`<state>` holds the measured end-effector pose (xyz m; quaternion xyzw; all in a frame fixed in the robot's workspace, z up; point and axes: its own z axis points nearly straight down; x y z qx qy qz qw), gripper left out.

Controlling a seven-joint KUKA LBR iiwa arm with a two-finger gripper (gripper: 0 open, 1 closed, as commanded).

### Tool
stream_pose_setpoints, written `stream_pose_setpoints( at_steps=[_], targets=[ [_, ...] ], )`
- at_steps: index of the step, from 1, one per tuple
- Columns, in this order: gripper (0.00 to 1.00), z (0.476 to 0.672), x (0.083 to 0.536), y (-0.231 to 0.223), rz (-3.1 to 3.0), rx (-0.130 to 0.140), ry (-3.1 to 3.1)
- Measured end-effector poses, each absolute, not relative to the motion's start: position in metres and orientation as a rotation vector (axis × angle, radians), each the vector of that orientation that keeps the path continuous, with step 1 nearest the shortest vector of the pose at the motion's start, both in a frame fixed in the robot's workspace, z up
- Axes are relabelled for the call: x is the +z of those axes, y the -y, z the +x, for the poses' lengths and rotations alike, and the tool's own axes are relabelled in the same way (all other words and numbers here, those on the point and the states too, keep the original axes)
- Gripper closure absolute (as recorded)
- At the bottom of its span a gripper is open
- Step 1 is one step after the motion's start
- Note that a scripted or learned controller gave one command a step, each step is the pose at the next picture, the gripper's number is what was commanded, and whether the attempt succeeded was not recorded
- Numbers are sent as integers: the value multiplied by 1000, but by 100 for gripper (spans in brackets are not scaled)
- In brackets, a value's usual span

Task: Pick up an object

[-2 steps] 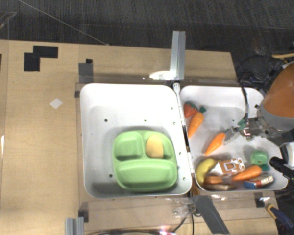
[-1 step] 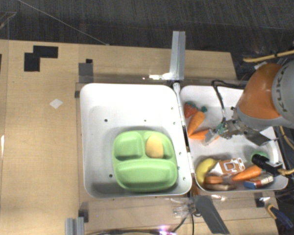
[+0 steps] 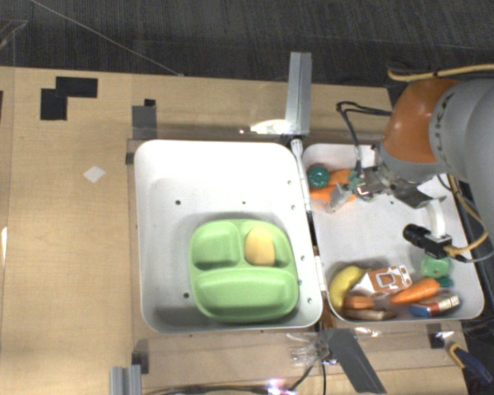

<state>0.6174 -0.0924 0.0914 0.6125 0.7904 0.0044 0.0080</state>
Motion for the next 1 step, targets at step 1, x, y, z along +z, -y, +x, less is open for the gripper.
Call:
stream_pose_setpoints(
  at_steps=[1],
  targets=[
    [0,670,89,92,2008,0,-2414]
  ],
)
